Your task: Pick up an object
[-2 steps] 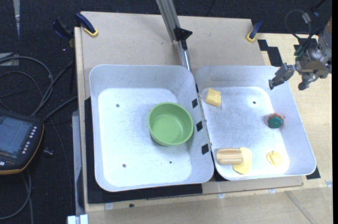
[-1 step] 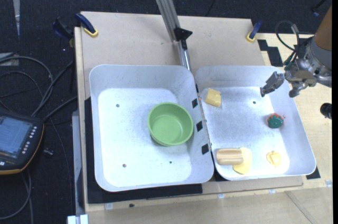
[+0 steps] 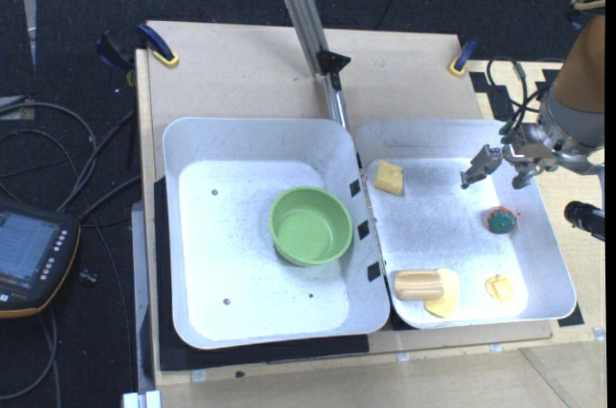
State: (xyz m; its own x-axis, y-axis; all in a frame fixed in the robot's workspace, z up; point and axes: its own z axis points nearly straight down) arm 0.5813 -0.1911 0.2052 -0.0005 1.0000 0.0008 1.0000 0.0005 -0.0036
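The hand (image 3: 493,167) is held above the right bin (image 3: 452,204), seemingly with fingers apart and nothing between them, so a descent is possible. A green ball (image 3: 500,221) lies loose just below it.

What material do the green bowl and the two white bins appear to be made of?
The round green bowl looks like smooth matte plastic: even colour, soft sheen, thick rim. The two shallow white bins seem thin moulded plastic with rounded corners, dark specks on a dull surface; I cannot be certain.

no readable text, labels or numbers
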